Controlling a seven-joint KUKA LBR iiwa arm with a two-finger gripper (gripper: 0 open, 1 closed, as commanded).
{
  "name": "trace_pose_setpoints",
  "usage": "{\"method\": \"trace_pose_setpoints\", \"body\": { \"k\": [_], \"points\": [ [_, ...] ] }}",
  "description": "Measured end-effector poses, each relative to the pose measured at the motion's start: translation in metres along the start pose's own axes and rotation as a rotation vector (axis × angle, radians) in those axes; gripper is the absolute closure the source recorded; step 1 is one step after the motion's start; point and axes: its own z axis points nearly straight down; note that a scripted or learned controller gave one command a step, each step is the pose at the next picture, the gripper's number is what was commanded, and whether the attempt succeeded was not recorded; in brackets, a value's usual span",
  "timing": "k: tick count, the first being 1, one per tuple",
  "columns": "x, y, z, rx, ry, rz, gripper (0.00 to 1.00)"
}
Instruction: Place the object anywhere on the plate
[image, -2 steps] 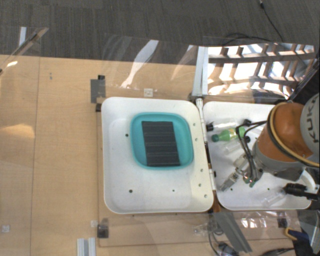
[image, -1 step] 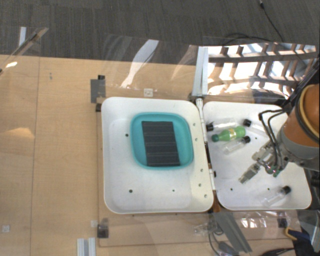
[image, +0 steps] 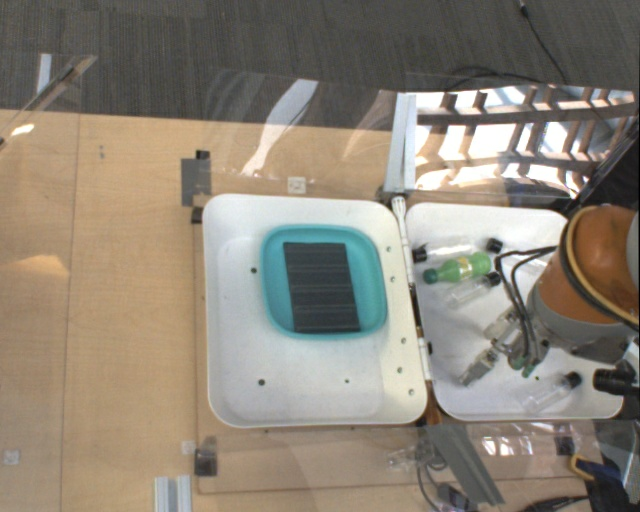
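A teal square plate (image: 273, 262) lies in the left bin (image: 240, 370). A dark ridged rectangular pad (image: 321, 287) rests flat on the middle of the plate. My gripper (image: 492, 348) hangs low over the right bin (image: 450, 395), well to the right of the plate. Its two metal fingers (image: 476, 369) stand apart and open with nothing between them. A small green bottle (image: 458, 268) lies in the right bin, up and to the left of the gripper.
Several clear plastic tubes with black caps (image: 570, 381) lie scattered in the right bin around the bottle and gripper. A raised divider (image: 412, 300) separates the two bins. The arm's grey and orange wrist (image: 595, 280) covers the right bin's right side.
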Motion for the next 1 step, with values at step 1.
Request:
{"method": "trace_pose_setpoints", "body": {
  "k": [1],
  "points": [
    [0.0149, 0.0246, 0.0026, -0.004, -0.019, -0.053, 0.0]
  ]
}}
